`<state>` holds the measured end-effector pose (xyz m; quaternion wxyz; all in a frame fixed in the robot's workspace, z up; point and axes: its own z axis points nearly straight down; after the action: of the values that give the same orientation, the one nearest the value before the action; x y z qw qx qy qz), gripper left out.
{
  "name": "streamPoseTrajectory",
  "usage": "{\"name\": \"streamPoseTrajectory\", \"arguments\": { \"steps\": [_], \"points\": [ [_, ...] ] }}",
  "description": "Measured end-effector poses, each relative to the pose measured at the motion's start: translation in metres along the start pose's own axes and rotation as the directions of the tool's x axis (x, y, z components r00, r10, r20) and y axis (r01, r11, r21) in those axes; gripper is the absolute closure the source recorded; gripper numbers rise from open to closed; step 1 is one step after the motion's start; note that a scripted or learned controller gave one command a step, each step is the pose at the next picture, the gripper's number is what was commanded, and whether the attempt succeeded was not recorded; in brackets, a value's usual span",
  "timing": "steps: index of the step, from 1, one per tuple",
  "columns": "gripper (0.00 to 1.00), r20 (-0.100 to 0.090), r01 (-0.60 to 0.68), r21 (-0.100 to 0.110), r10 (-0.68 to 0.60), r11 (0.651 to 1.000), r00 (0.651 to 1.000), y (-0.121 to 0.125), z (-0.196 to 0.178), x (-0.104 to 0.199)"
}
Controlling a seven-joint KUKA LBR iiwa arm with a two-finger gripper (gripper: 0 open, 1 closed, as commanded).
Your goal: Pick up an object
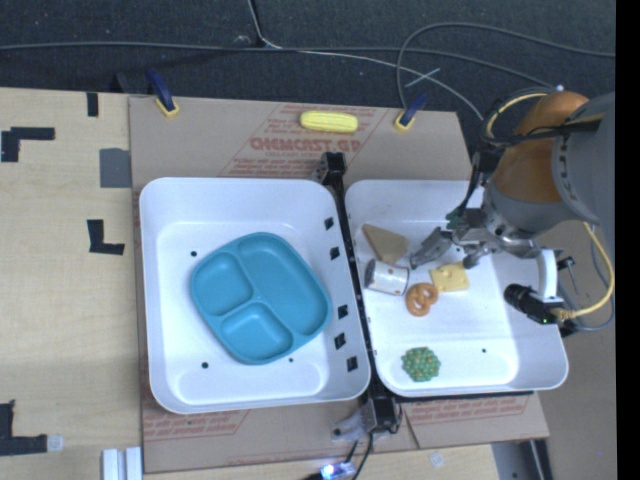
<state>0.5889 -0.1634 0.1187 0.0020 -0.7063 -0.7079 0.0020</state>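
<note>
the arm reaches into the right bin from the right side, with the gripper held low over the upper middle of that bin. its fingers appear parted to a moderate width and point toward the bin's left half; nothing is seen between them, so no grasp is recorded. candidate objects all lie loose on the bin floor: a yellow cheese-like wedge just beside the fingertips and slightly below them, a pretzel touching or nearly touching that wedge, a tan triangular piece to the left of the fingers, a small white cylinder under it, and a green bumpy ball well apart toward the near edge. the left bin holds a blue divided plate. a yellow corn-like item rests on the cardboard beyond the bins. judgement: the approach is largely made, while closing on an object and lifting it are both outstanding. the wedge appears the likeliest target, though which object the program intends cannot be told.
</note>
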Motion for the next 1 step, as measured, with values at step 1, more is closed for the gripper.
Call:
{"name": "streamPoseTrajectory", "arguments": {
  "steps": [1],
  "points": [
    [0.00, 0.003, 0.001, -0.014, -0.001, 1.000, 1.000, 0.0038, 0.0304, 0.0009]
  ]
}}
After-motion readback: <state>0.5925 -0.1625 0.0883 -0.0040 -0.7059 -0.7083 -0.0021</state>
